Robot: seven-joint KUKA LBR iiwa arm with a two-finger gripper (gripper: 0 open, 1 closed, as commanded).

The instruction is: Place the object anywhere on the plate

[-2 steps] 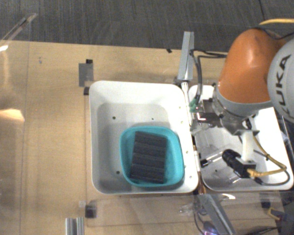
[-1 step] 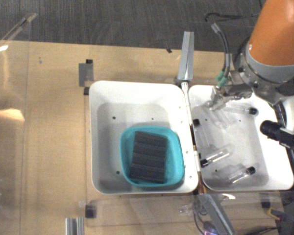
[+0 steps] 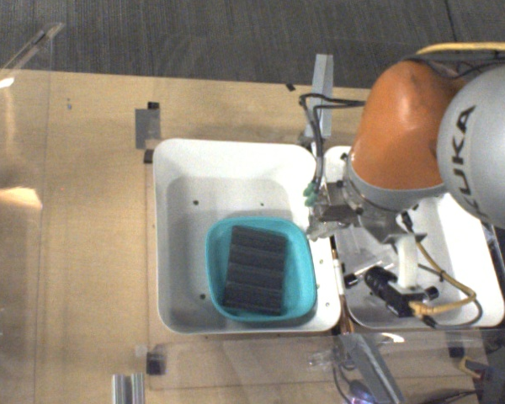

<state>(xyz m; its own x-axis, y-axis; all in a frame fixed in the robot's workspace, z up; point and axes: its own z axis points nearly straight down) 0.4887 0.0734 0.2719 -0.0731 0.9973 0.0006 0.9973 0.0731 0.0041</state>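
One dark block (image 3: pixel 256 269) already lies flat on the teal plate (image 3: pixel 300 263), at the left bin's (image 3: pixel 172 225) five o'clock; the arm (image 3: pixel 404 141) hangs at three o'clock, so the task looks done.

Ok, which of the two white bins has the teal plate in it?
The left bin. The teal plate sits in its lower right part with a dark ridged block on it; the right bin lies under the arm.

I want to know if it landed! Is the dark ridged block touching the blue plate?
Touching. The camera view shows the dark block lying flat inside the blue plate, the plate's rim showing all around it.
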